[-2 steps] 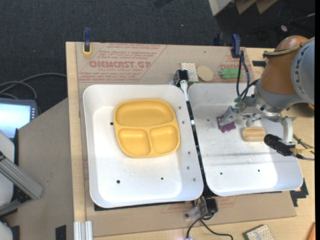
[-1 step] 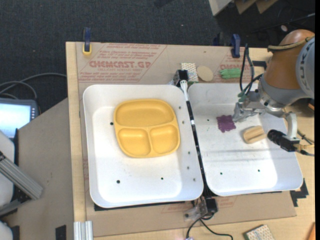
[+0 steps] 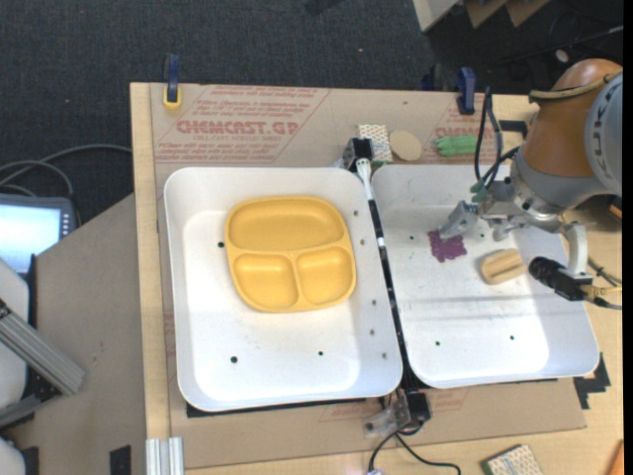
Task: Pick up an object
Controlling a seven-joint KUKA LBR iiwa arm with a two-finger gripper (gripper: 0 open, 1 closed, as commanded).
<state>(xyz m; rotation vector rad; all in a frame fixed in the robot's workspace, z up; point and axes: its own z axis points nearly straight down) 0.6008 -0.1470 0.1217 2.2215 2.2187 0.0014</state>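
The purple piece (image 3: pixel 447 246) is lying on the floor of the right bin (image 3: pixel 495 344), toward its far left part, and it looks like the likeliest target. The end effector (image 3: pixel 463 220) is hanging right over its far edge, at or very near it. I cannot tell if the end effector is released or clenched, because the metal parts are blurring together there. Nothing is visibly lifted, so the pick seems not yet done; the descent appears to be nearly finished, with closing and raising left. A tan block (image 3: pixel 500 265) is resting just right of the purple piece, apart from it. The left bin (image 3: pixel 198 364) is carrying a yellow tray (image 3: pixel 290 251) with three compartments. On the table (image 3: pixel 247 127), beyond the bins, a tan disc (image 3: pixel 406 145) and a green item (image 3: pixel 457 145) are sitting near each other.
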